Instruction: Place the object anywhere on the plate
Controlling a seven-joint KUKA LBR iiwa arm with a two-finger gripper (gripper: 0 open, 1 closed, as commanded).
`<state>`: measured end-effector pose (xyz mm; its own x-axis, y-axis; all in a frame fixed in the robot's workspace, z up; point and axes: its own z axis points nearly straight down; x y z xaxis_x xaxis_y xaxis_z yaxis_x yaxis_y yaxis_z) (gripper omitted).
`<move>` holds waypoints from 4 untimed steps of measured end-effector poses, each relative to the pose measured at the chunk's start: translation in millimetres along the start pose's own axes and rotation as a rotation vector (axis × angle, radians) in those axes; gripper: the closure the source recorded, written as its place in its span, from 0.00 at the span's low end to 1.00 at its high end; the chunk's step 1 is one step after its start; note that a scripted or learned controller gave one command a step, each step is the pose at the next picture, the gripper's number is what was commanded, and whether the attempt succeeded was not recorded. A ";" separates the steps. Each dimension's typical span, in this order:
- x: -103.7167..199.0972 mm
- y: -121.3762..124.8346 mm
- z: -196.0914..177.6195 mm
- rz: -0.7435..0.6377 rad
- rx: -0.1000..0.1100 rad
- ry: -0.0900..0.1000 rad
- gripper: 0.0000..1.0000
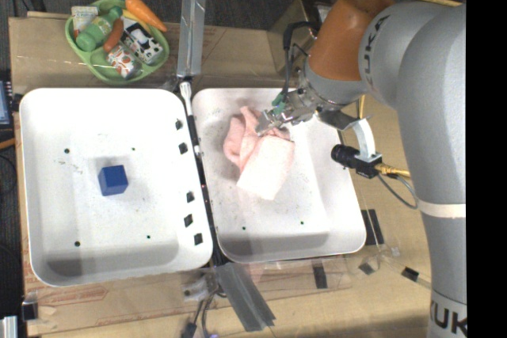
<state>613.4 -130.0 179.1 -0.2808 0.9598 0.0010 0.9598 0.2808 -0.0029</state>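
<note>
Two shallow white bins were seen side by side on the table (95, 293), the left bin (47, 194) and the right bin (333, 210) divided by a dark central strip. In the left bin a small blue cube (113, 179) was found a little left of the middle, resting on the floor of the bin and well apart from every wall. In the right bin a pale pink object (257, 150), soft and crumpled in look, was laid near the upper middle of the floor, with its lighter, flatter part stretched toward the lower right. What the pink object was could not be told with certainty. The grey arm (428, 91) with its orange band (348, 36) was reached in from the right, and the claw (277, 116) was placed just over the upper edge of the pink object, touching or nearly touching it. Whether the claw was apart or together could not be told, nor whether anything was held. A green bowl (95, 63) of toy foods, a carrot (142, 10) among them, was set on the table beyond the left bin.
</note>
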 end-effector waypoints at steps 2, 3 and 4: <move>59.9 -7.0 -46.1 -0.411 0.001 0.000 1.00; 108.8 -7.3 -36.7 -0.816 0.002 0.000 1.00; 160.6 -10.4 -51.5 -1.220 0.000 -0.001 1.00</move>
<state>558.4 21.2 230.8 -0.9978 0.0663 0.0023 0.0663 0.9978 -0.0009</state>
